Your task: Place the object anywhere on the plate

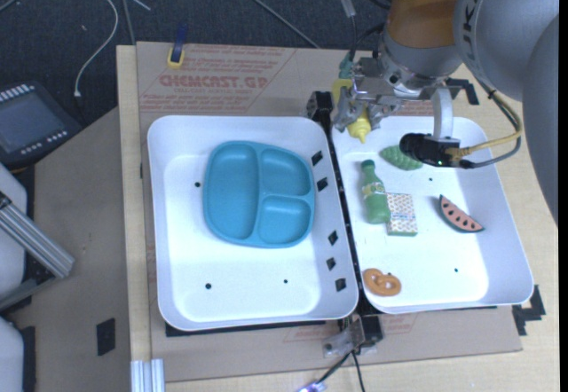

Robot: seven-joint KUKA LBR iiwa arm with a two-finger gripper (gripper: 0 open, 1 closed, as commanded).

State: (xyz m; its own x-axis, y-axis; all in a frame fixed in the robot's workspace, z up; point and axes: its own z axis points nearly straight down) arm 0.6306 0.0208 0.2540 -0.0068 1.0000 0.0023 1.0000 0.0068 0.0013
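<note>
I see the worktop [133,204] carrying two white bins side by side. The left bin [177,275] holds a blue plate [259,193] with three compartments, lying toward the bin's far half; nothing rests on the plate.

In the right bin [497,284], going left to right: a yellow piece [360,128] at the far left corner, just below the gripper; a green bottle [373,192] lying near the divider; a pretzel [382,281] near the front left corner; a small printed box [401,213] touching the bottle's right side; a green leafy item [399,158] behind the box; a watermelon slice [459,215] well right of the box, apart from it.

The arm [470,0] reaches in from the upper right, orange band above the wrist. The gripper [362,112] sits over the far left corner of the right bin, right above the yellow piece. I cannot tell how far its fingers are apart, nor whether the yellow piece is between them. A dark attachment [426,149] with a cable hangs from the wrist, over the leafy item.

All objects lie in the right bin.
</note>
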